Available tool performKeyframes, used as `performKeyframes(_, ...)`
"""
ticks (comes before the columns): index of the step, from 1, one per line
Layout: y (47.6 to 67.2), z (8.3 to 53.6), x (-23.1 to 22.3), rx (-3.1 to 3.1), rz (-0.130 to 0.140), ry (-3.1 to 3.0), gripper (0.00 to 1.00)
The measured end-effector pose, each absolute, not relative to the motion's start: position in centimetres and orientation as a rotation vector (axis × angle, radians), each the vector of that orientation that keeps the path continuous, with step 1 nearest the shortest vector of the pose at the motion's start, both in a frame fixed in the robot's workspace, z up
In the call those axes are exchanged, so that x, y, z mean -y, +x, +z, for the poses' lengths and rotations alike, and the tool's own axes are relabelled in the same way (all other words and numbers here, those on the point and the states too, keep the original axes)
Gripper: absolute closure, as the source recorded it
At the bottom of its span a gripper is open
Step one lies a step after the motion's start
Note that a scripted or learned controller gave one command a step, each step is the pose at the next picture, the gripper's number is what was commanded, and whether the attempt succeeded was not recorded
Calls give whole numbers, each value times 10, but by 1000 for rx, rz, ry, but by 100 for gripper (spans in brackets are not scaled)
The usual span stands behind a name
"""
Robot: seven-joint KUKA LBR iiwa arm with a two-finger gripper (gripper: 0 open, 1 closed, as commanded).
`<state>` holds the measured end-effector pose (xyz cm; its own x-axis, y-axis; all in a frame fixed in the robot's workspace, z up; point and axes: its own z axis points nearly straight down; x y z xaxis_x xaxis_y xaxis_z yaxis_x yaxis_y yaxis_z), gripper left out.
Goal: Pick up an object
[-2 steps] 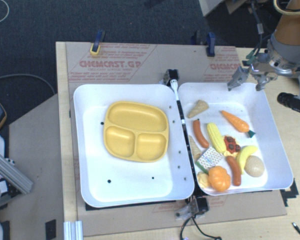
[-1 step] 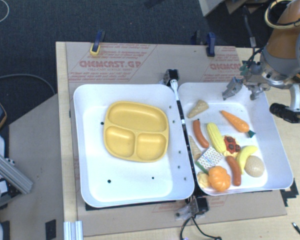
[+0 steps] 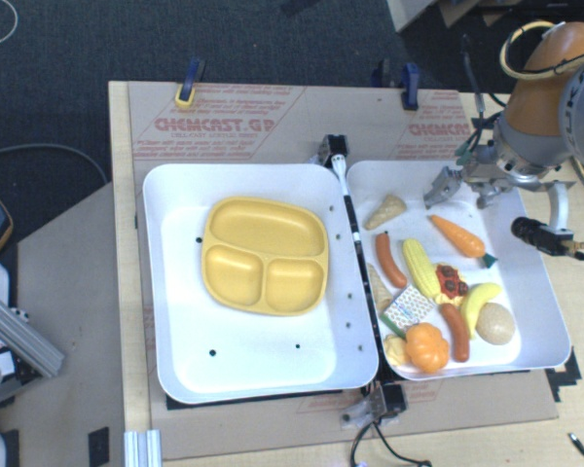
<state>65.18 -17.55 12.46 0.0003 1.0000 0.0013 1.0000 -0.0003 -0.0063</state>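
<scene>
Gripper (image 3: 467, 185) hung with fingers spread and empty over smooth plastic food: tapered carrot (image 3: 456, 234), ribbed corn (image 3: 419, 268); wrist cropped.

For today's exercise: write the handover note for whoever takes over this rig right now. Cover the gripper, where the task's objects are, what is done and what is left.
Gripper: above the far end of the right bin, open, nothing between its fingers.
Objects: all lie in the right bin. The carrot is nearest the gripper, the corn cob and a sausage are mid-bin, and the banana and the small orange pumpkin are at the near end.
The left bin holds a yellow divided plate.
Done: nothing lifted yet.
Left: descend, close on one object, lift it.
</scene>
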Motion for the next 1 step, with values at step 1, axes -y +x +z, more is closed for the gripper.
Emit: performKeyframes(1,651,82,174,2219,5,-2216,0)
